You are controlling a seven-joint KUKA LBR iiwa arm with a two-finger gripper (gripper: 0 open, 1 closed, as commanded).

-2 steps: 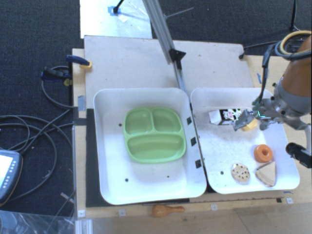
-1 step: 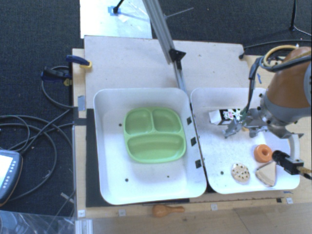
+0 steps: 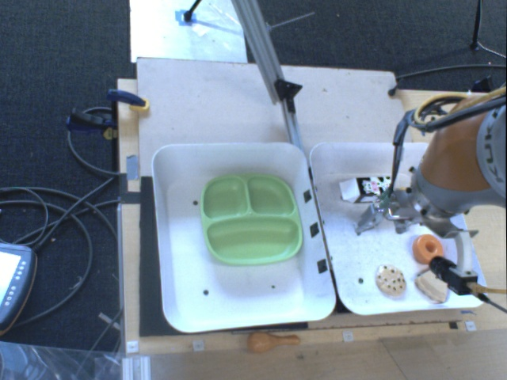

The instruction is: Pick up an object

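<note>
Nearby: small carton (image 3: 363, 188) | orange ring (image 3: 428, 248) | cookie (image 3: 390, 280) | gripper (image 3: 371, 218)

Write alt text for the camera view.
A grey arm's gripper hangs over the right bin, near a small box, orange ring, spotted cookie and tan piece. The left bin holds a green divided tray.

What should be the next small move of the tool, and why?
Probably a short move toward the orange ring, then down onto it. The tool hangs over bare floor of the right bin, with nothing seen between its fingers. The ring lies close by, a little toward the near edge, apart from the dotted cookie, so it looks like the easiest pick.
</note>
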